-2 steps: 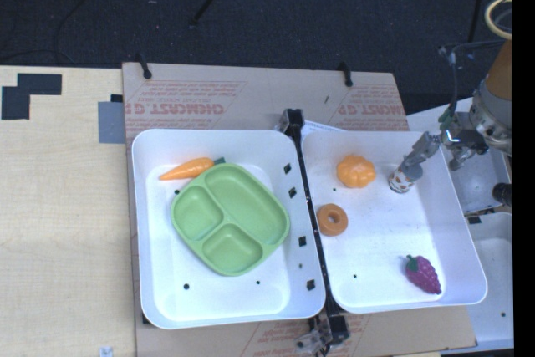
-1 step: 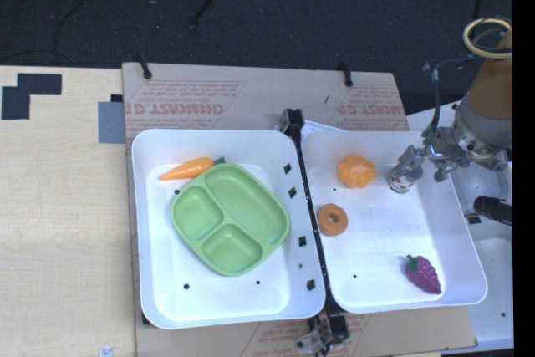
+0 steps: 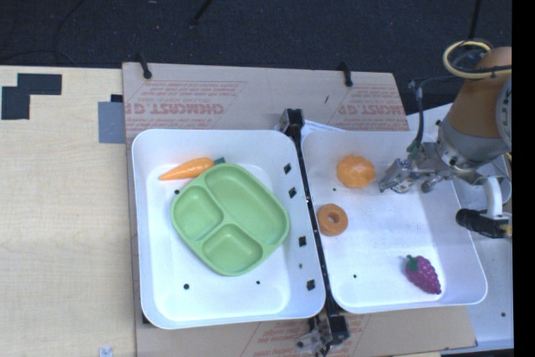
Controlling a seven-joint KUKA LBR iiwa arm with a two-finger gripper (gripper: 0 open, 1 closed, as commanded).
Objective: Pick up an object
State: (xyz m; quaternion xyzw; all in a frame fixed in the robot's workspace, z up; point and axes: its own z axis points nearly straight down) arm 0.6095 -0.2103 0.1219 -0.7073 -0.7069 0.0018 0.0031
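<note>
In the right bin lie an orange ball-shaped fruit at the back left, a small orange donut ring near the divider, and a purple grape bunch at the front right. My gripper hangs over the back right of this bin, pointing left. It is a short way right of the orange fruit and apart from it. I see nothing held in it.
The left bin holds a green three-compartment tray and an orange carrot behind the tray. A black divider runs between the bins. Cardboard lies under both.
</note>
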